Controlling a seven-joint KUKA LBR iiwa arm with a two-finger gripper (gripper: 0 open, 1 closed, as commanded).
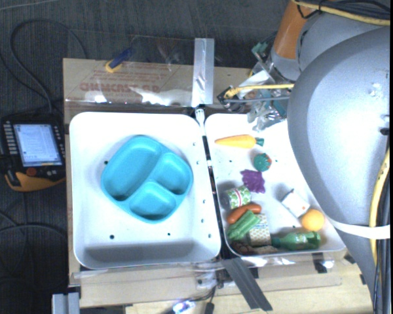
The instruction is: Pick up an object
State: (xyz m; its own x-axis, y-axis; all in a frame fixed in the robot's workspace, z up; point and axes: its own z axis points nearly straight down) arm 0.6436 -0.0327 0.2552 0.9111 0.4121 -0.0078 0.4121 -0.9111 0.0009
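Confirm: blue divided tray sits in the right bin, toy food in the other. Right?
Not quite. The camera view shows the blue divided tray in the left bin; the toy food, such as the carrot, lies in the right bin.

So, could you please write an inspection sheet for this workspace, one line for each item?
Surface: two white bins side by side on the bench.
Job's things: carrot, purple grapes, orange, green bottle in the right bin.
Clutter: blue divided tray in the left bin.
Grippers: fingers cannot be judged.
Cables: black cable on the floor, left.
Surroundings: control pendant on the floor.
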